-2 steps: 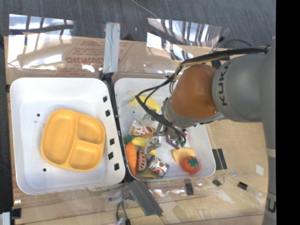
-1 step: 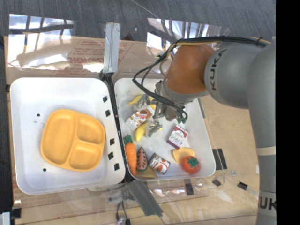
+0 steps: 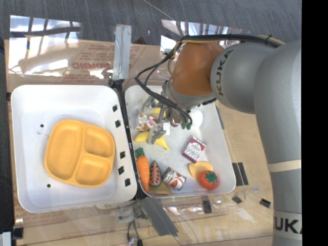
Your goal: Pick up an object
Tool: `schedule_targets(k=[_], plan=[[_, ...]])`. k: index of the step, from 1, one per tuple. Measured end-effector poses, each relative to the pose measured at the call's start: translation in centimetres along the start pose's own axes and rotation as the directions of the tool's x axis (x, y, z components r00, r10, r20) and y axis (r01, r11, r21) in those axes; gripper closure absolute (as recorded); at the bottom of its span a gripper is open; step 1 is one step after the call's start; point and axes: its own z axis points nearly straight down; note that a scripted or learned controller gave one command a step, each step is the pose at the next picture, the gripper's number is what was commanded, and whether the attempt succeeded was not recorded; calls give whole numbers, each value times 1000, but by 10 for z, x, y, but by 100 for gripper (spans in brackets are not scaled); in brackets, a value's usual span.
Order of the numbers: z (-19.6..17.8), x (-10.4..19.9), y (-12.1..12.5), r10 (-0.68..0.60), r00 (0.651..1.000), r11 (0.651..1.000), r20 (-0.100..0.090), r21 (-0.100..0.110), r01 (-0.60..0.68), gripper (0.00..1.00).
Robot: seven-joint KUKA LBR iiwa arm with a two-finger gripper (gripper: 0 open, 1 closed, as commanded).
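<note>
Presently we see the gripper (image 3: pixel 158 128) low over the right bin (image 3: pixel 221 137), toward its left wall, above a yellow toy piece (image 3: pixel 162 143); whether its jaws are spread or closed we cannot tell. A carrot (image 3: pixel 143 171), small carton (image 3: pixel 193 149) and tomato (image 3: pixel 208 179) lie nearer the bin's front edge. A yellow divided plate (image 3: pixel 79 151) sits mid-floor in the left bin (image 3: pixel 25 101).

Tool (image 3: pixel 158 129) over right bin (image 3: pixel 225 158)
</note>
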Motion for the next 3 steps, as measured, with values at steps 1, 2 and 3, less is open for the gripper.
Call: schedule_targets(k=[1, 2, 3], plan=[[-111, 45, -54, 129, 992, 992, 9, 5, -129, 0], [5, 6, -50, 149, 989, 989, -9, -1, -150, 0], [0, 9, 0, 307, 952, 952, 0, 3, -307, 0]])
